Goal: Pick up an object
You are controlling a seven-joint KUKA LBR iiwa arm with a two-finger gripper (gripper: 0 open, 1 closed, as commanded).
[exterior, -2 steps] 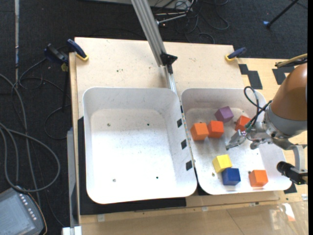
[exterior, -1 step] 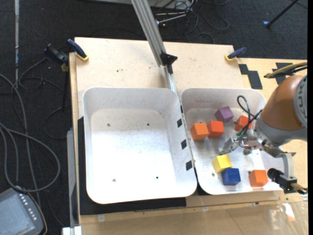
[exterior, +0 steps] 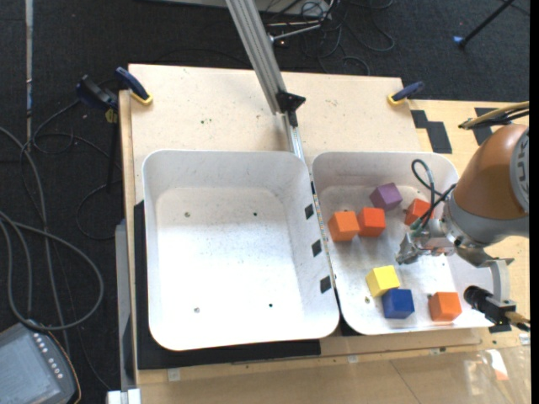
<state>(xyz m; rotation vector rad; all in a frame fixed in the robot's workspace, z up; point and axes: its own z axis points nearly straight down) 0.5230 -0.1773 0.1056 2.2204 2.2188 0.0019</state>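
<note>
Camera view: no readable writing; right bin (exterior: 349, 179) holds four orange blocks (exterior: 344, 225), one purple (exterior: 387, 195), yellow (exterior: 383, 279), blue (exterior: 398, 303). Gripper (exterior: 414, 249): state unclear.

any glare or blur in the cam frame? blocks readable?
Camera view: even, soft lighting, faint shadows under blocks; mild washout on the white right bin; purple block and yellow block crisp; end effector slightly soft, partly masking a red-orange block.

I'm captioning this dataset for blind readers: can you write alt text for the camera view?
The gripper hangs low in the right bin among scattered blocks: purple, yellow, blue and several orange. The left bin sits beside it.
</note>
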